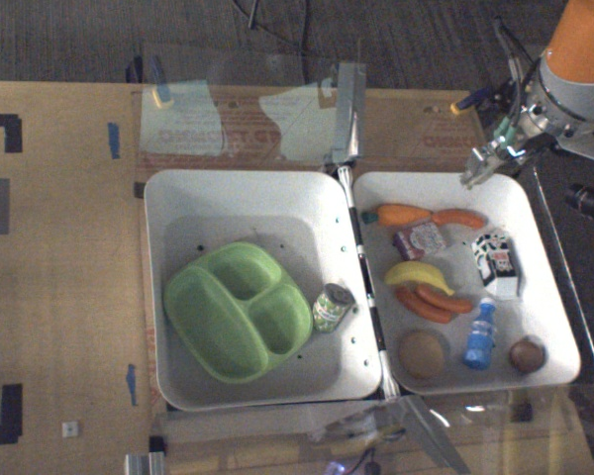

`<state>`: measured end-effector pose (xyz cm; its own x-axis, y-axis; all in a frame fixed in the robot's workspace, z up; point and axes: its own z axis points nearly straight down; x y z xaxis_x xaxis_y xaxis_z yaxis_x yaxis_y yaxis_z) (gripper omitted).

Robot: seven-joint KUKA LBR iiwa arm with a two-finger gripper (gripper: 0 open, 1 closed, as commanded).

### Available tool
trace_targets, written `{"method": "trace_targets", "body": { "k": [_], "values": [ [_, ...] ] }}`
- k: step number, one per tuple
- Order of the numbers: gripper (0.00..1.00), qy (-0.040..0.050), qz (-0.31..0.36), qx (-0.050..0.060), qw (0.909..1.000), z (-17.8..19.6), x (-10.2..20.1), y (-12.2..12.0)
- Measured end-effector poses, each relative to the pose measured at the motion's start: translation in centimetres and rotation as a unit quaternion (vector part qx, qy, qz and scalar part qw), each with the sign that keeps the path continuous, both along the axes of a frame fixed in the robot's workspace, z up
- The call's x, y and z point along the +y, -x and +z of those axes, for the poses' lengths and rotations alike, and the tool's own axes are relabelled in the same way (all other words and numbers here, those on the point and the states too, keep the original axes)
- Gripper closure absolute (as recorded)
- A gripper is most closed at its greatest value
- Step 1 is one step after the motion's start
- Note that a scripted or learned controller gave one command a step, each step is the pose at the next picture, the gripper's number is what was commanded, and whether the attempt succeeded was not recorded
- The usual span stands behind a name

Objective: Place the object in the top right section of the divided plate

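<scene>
**Hanging above the right bin, nothing picked yet**

I am looking down on the worktop (59,265), which is carrying two white bins side by side. The left bin (178,196) is holding the green divided plate (236,310), lying at a slant, with a small can (332,307) resting on its side just beside the plate's right edge. The right bin (549,265) is holding the loose pieces: a carrot (403,214) and a sausage (458,218) along the far side, a red packet (421,238) below them, a banana (418,275) touching a second pair of sausages (436,303), a black-and-white carton (497,261), a blue bottle (480,334), a brown potato (422,354) and a small dark round fruit (527,353).

My arm (579,47) is reaching in from the right, and my tool (485,161) is hovering over the far rim of the right bin, near the sausage. The view is too small and blurred there, so I cannot tell whether it is apart or together; nothing is showing between its tips.

The task is not naming its object, so I am judging that one of these pieces is meant and that I am at the approach step, before any grasp. All plate sections are lying bare. Next I am needing to descend onto one piece, close on it squarely, then carry it across the divider to the plate's upper right section, allowing for the plate's slant.
</scene>
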<state>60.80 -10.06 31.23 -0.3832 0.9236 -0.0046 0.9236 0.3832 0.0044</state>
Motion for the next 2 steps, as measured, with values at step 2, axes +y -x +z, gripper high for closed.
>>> {"method": "trace_targets", "body": {
  "k": [2],
  "values": [
    [1.00, -0.0013, 0.157, 0.004, 0.9876, -12.8, 14.0, 10.8]
  ]
}}
